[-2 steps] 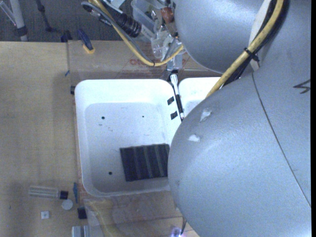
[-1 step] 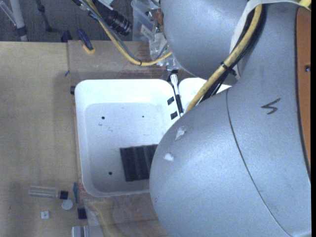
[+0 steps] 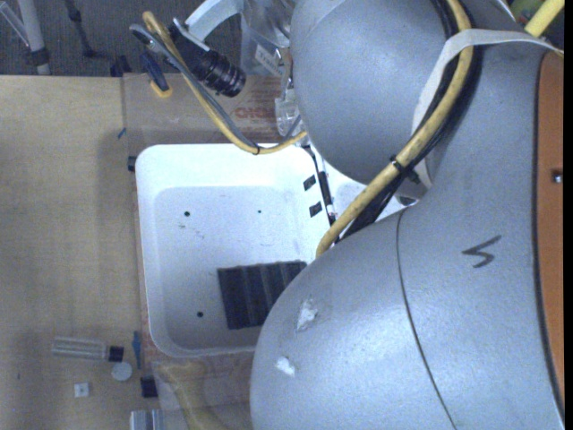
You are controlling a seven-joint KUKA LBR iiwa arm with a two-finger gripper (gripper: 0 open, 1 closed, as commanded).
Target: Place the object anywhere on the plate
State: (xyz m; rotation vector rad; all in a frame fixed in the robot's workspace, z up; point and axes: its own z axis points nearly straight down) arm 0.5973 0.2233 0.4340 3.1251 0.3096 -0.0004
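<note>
A dark, ribbed rectangular object (image 3: 258, 294) lies flat on the floor of a shallow white bin (image 3: 148, 240), near the bin's lower right area, its right end hidden beneath the grey robot arm (image 3: 421, 267). The arm's large rounded housings cover most of the right half of the view, with a yellow cable (image 3: 421, 141) looping across them. The gripper (image 3: 285, 106) can be made out at the top centre behind the upper housing as a pale, partly clear assembly; whether it is wide or narrow cannot be told. A black camera-like cylinder (image 3: 219, 72) sits on a bracket just left of it. The bin rests on a light wooden bench (image 3: 63, 195), where small hardware pieces (image 3: 98, 356) lie scattered at lower left. Dark carpeted floor (image 3: 81, 16) shows beyond the bench's top edge
</note>
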